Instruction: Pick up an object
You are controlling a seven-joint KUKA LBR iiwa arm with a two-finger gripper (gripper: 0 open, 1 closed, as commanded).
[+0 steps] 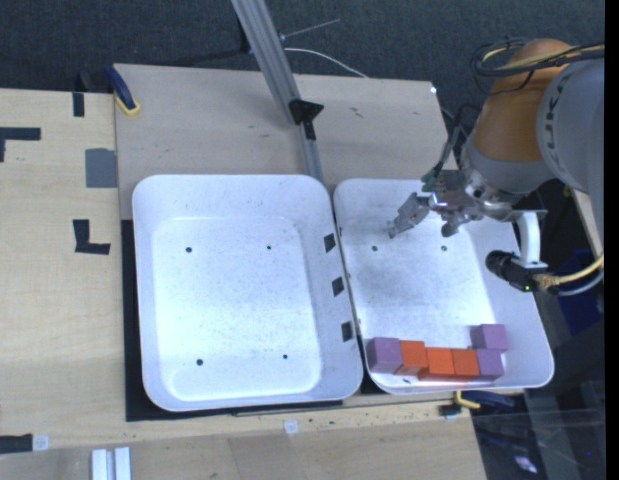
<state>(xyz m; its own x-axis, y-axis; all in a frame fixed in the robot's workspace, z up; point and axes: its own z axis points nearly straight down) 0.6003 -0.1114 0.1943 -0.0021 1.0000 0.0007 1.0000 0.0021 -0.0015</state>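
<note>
While purple and orange blocks (439, 356) lie bunched in a row against the near wall of the right bin (509, 298), the tool (424, 220) hangs above that bin's far end, well apart from them, its two fingers spread and nothing between them. One purple block (488, 337) sits at the right end of the row, beside the bin's near right corner. Left of it, the left bin (159, 268) shows a speckled white floor. Both bins rest on a pale wooden counter (49, 298) marked with dark tape patches, with dark carpeted floor (389, 8) beyond its far edge. A slanted metal rail (274, 58) crosses the counter's far side toward the gap between the bins. How many blocks make up the row is hard to tell, as their edges blur together, and the arm (529, 108) is cut off at the right.
</note>
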